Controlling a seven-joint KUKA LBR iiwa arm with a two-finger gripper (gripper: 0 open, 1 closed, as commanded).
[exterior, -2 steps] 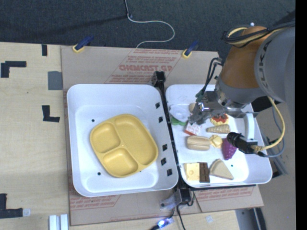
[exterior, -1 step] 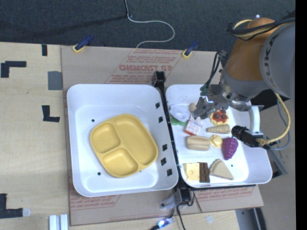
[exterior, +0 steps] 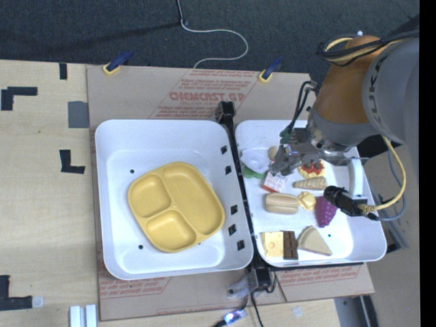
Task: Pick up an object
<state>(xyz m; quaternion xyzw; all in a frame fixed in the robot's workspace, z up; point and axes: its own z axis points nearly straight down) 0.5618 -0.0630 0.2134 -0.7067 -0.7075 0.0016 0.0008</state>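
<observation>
The right bin (exterior: 361, 247) holds a scatter of toy food, any of it fair game. Nearest the gripper (exterior: 285, 157) is a small red-and-white packet (exterior: 274, 182), lying just below the fingertips, with a crumpled clear wrapper (exterior: 253, 160) and a bit of green to its left. From here I cannot tell how far the claw is open, or whether it has hold of anything; the dark fingers blur into the clutter under them.

Moving outward, a tan bread roll (exterior: 281, 204) lies below the packet, with a small yellow chunk (exterior: 307, 199) touching its right end. A cream-coloured cone-shaped piece (exterior: 310, 182) sits to the right, beneath some red bits (exterior: 313, 167). A purple grape bunch (exterior: 325, 211) rests by a black cable fitting. At the bin's front edge lie a yellow-and-brown block (exterior: 279, 244) and a tan wedge (exterior: 315, 241).

The arm (exterior: 354, 94), orange above the wrist, hangs over the bin's far right corner, crowding that side.

The left bin (exterior: 109, 142) carries a yellow divided plate (exterior: 176, 205), three compartments, tilted at an angle. Both bins sit on cardboard (exterior: 197, 90) clipped to a pale wooden bench (exterior: 41, 182), dark carpet beyond with a white cord (exterior: 214, 36) trailing across it.
</observation>
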